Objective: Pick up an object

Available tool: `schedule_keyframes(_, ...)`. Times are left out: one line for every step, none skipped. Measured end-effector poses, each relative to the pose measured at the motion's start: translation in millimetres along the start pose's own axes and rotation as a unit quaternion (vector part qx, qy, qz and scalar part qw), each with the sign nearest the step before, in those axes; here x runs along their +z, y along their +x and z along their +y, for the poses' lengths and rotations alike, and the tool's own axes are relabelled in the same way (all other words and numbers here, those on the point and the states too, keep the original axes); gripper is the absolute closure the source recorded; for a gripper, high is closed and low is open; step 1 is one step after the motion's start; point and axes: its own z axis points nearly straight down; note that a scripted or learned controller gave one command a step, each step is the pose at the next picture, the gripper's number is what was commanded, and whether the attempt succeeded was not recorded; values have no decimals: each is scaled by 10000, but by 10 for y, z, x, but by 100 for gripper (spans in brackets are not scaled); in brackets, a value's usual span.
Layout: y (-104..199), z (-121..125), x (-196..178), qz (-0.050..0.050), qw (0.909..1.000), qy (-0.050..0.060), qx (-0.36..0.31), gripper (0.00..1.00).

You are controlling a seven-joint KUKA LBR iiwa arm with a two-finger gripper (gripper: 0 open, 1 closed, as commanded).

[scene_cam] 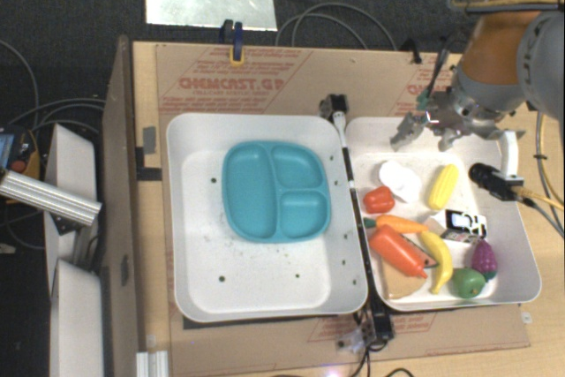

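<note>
My arm (512, 22) reaches in over the far right corner of the surface (265, 84), and my jaws hang spread above the far end of the right bin (530, 278), with nothing between them.

Everything I could pick lies on the near side of my jaws, in that same bin. Closest is a white round piece (400, 181), just toward the near rim and a little to the view's left of my jaws. The corn cob (443, 186) stands almost straight nearward of them, tilted, just beside the white piece. Past the white piece, against the wall between the bins, sits a small red tomato (379, 199). Farther still from my jaws come an orange carrot (402, 225) and a red-orange pepper (399, 252), lying side by side, with a yellow banana (437, 253) touching the pepper's right end. A black-and-white toy car (463, 223) rests between the corn and a purple fruit (484, 259); a green fruit (468, 282) lies farthest away, near the close rim.

Well off to the view's left of my jaws, the left bin (177, 216) holds a blue divided plate (275, 192).
</note>
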Motion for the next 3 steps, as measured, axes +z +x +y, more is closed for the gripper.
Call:
schedule_keyframes(-510,-337,433,-3,10000,21,32,0)
schedule_keyframes(-739,-494,1103,4,10000,21,22,0)
schedule_keyframes(-724,-464,960,-3,10000,-17,7,100)
